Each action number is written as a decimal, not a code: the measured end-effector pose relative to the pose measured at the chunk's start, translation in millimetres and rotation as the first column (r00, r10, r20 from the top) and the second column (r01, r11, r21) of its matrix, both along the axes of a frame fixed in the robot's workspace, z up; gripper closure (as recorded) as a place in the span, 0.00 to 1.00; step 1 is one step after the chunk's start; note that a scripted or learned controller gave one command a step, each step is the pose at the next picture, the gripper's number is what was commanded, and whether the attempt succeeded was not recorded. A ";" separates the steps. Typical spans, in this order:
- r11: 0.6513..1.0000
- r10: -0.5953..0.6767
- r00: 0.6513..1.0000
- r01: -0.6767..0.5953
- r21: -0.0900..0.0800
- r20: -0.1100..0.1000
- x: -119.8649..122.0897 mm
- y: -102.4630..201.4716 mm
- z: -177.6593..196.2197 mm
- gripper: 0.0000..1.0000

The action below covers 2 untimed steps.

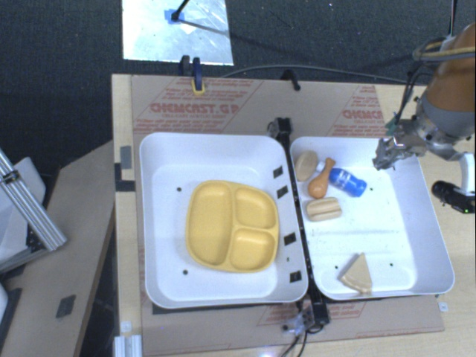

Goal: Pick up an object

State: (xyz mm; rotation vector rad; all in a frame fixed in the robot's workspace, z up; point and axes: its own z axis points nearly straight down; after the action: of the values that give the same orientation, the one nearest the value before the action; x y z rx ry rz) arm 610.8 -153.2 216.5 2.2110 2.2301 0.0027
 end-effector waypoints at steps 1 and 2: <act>1.000 0.000 1.000 0.000 0.001 -0.001 -3.5 55.5 -8.3 1.00; 1.000 0.000 1.000 0.000 0.001 -0.002 -18.5 105.5 -10.7 1.00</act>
State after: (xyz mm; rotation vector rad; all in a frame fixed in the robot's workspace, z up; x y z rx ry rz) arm 592.3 -47.7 205.9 2.2126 2.2310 0.0017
